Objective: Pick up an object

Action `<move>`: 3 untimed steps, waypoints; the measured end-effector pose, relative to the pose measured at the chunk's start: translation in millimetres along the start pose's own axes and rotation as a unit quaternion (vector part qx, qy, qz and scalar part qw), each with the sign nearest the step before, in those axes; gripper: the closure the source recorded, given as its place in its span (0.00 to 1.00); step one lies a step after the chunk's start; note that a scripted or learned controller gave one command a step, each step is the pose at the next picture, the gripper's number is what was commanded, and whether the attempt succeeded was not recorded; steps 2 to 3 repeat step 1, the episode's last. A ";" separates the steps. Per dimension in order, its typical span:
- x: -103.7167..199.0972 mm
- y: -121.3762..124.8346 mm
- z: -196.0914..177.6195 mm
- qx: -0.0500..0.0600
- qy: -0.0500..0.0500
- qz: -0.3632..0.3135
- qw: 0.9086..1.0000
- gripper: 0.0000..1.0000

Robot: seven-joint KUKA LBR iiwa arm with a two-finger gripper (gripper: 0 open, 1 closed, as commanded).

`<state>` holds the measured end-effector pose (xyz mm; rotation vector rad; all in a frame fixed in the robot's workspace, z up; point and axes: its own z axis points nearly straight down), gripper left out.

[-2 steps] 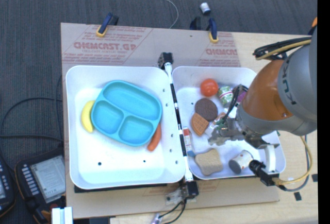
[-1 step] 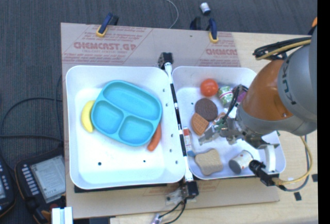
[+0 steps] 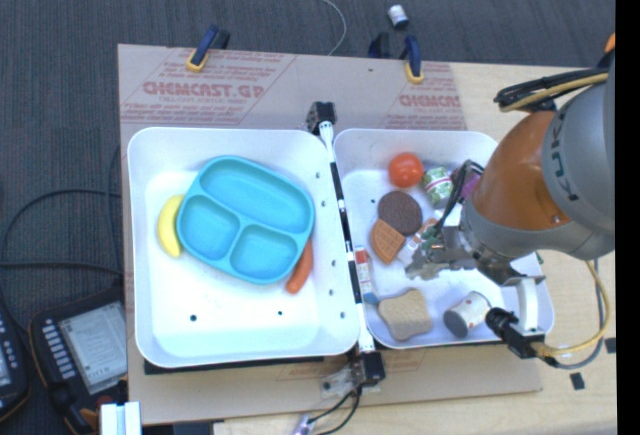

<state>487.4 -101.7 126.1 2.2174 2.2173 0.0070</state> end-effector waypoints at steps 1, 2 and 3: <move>0.1 0.0 0.1 0.000 0.000 0.000 1.000 0.00; 0.1 0.0 0.1 0.000 0.000 0.000 1.000 0.00; 0.1 0.0 0.1 0.000 0.000 0.000 1.000 0.00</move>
